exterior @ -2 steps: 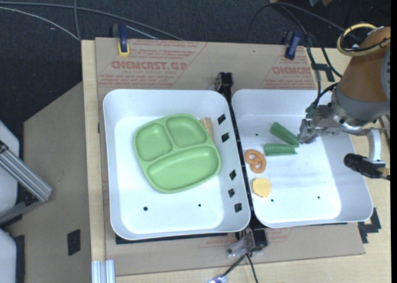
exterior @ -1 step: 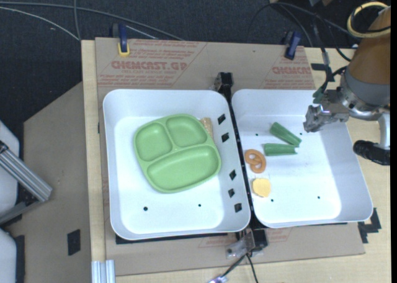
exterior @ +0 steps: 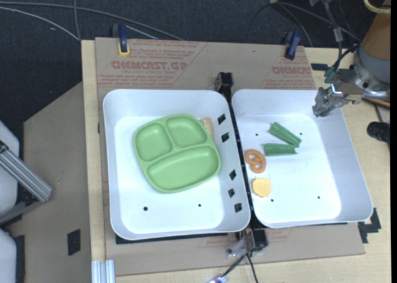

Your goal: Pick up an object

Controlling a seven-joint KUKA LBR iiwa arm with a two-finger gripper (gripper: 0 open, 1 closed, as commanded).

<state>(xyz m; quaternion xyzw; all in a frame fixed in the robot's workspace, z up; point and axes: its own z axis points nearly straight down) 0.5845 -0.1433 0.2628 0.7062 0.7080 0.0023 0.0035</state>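
Note:
In the right bin (exterior: 347, 182) lie two green pieces (exterior: 283, 139), one slanted above the other, an orange pretzel-shaped piece (exterior: 255, 160) and a small yellow disc (exterior: 262, 187) below it. My gripper (exterior: 324, 104) hangs over the bin's upper right corner, well to the right of the green pieces, with nothing visibly held. The arm comes in from the right edge.
The left bin (exterior: 124, 207) holds a green divided plate (exterior: 177, 152) with a small tan piece (exterior: 207, 126) at its upper right edge. A black divider with clips (exterior: 228, 145) runs between the bins. Clamps and cables sit along the bench's back.

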